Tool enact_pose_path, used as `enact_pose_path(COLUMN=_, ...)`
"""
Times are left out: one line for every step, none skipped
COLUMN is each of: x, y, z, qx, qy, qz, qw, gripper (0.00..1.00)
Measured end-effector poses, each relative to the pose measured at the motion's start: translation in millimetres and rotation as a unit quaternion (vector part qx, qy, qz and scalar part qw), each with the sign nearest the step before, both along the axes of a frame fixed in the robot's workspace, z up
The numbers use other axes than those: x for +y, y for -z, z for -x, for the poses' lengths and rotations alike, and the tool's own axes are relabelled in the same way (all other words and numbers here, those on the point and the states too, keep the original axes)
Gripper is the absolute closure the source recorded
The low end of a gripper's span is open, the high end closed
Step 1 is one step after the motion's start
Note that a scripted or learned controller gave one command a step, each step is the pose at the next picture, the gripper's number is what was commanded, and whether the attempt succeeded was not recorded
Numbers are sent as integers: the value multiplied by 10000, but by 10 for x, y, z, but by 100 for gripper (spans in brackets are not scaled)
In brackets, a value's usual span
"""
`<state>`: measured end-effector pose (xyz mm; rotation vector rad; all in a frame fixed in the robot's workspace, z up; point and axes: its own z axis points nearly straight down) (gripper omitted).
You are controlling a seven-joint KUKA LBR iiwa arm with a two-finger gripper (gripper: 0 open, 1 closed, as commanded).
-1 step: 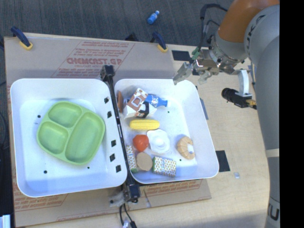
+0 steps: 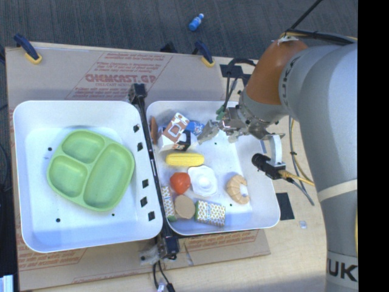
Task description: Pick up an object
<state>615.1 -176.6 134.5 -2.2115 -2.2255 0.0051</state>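
My gripper (image 2: 209, 131) hangs over the back of the right bin (image 2: 262, 208), just right of a small blue item (image 2: 194, 126) and a red-and-white carton (image 2: 175, 130). In front of it lie a yellow corn-like piece (image 2: 185, 159), a red tomato (image 2: 180, 182), a white cup (image 2: 203, 180) and a glazed pastry (image 2: 238, 188). A round brown biscuit (image 2: 184, 207) and a patterned packet (image 2: 211, 212) sit by the front wall. The grey arm with its orange band (image 2: 270, 72) reaches in from the right.
The left bin (image 2: 27, 132) holds a green divided plate (image 2: 91, 169). A black divider with clips (image 2: 144, 157) runs between the bins. Blue clamps (image 2: 27, 47) grip the cardboard at the back. A blue bottle (image 2: 195, 22) lies on the floor beyond.
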Motion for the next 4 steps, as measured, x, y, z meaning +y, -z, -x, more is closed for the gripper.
enact_pose_path(x=347, y=277, z=82, qx=-68, qy=15, qz=36, qw=10000, gripper=0)
enact_pose_path(x=726, y=416, z=329, qx=-34, qy=11, qz=42, qw=10000, gripper=0)
enact_pose_path(x=736, y=315, z=327, qx=-18, qy=-10, qz=34, qw=10000, gripper=100)
enact_pose_path(x=666, y=428, z=463, qx=-6, qy=-5, qz=4, qw=10000, gripper=100)
